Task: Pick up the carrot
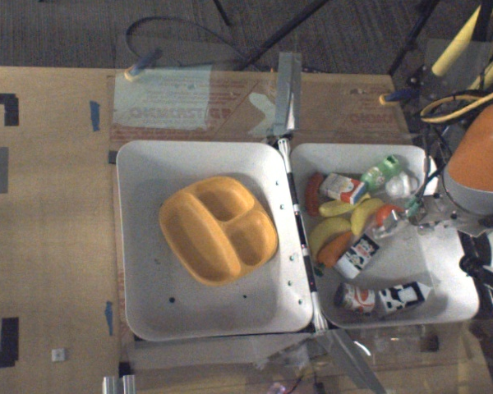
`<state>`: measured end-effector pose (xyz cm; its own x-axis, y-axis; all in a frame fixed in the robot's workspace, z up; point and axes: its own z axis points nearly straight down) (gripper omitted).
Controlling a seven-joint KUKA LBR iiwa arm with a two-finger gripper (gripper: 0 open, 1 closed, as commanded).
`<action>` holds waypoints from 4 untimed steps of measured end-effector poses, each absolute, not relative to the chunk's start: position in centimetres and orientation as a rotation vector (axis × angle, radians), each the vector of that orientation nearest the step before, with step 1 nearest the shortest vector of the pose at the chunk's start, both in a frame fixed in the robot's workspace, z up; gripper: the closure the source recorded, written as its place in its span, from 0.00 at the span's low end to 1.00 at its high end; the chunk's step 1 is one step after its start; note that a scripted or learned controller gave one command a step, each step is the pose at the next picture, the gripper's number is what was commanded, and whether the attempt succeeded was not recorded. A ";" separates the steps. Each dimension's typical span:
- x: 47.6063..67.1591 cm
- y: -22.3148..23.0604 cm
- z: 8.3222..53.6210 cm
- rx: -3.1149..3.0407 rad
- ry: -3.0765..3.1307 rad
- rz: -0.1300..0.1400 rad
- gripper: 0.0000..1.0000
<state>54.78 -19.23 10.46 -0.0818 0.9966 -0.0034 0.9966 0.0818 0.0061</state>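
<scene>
We are eyeing the carrot [335, 249], light, stiff and smooth, best pinched mid-length; the gripper [416, 213] state is unclear.

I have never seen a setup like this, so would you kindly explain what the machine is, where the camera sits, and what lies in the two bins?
This is one camera fixed above a bench, looking down at a slant. The grey arm with the orange band reaches in from the right; its gripper is over the right bin.

The left bin holds a yellow divided plate. The right bin holds toy groceries: a banana, the orange carrot just below it, a green bottle, and small cartons.

I cannot tell whether the gripper holds anything; the carrot lies in the bin.
</scene>
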 end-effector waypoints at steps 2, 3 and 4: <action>50.5 -21.3 9.9 2.364 2.063 0.023 1.00; 56.2 -20.4 8.6 2.693 1.610 0.002 1.00; 50.9 -9.6 18.2 2.841 1.346 -0.002 1.00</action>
<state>50.92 -9.59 18.22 0.6336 0.7737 -0.0004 0.7737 -0.6336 -0.0027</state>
